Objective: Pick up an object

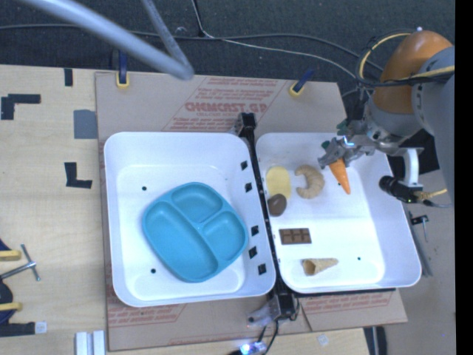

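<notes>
Now, operator, your one overhead view, line by line:

Arm: you see the grey arm (414, 87) with its orange band reaching in from 3 o'clock, over the upper right corner of the right bin (384, 220).

Gripper: your gripper (338, 154) sits at about 2 o'clock of the right bin; how far its fingers stand apart you cannot tell, as they blur into dark metal.

Carrot: an orange carrot (340, 176) hangs or lies just under the gripper, point down toward 6 o'clock; you cannot tell whether it is gripped or merely touching.

Croissant: a tan croissant (310, 181) lies just at 9 o'clock of the carrot.

Yellow piece: a pale yellow piece (278, 178) lies near the divider, at 9 o'clock of the croissant.

Brown piece: a small round brown piece (276, 204) touches the yellow one at its 6 o'clock.

Chocolate bar: a dark chocolate bar (295, 236) lies at the bin's middle left.

Cone: a beige cone (319, 265) lies at 6 o'clock of the bin, tip toward 9 o'clock.

Left bin: your left bin (126, 161) bears a blue divided plate (194, 231), tilted across its floor.
</notes>
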Controlling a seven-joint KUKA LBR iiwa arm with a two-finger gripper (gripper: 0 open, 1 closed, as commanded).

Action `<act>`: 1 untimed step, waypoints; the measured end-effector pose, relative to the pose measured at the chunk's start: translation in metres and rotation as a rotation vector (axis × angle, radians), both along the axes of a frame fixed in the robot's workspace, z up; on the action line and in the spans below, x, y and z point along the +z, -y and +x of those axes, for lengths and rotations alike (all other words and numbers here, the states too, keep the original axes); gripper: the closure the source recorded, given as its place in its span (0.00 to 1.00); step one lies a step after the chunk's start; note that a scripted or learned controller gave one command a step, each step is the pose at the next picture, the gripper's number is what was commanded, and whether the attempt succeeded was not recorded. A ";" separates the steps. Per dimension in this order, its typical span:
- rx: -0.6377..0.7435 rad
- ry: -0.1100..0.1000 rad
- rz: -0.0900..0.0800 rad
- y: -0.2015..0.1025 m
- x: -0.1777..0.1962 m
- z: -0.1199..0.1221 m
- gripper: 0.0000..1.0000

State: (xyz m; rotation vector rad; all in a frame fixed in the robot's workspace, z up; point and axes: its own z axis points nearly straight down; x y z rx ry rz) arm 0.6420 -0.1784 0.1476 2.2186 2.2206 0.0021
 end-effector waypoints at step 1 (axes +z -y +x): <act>0.000 0.000 0.000 0.002 0.045 -0.005 1.00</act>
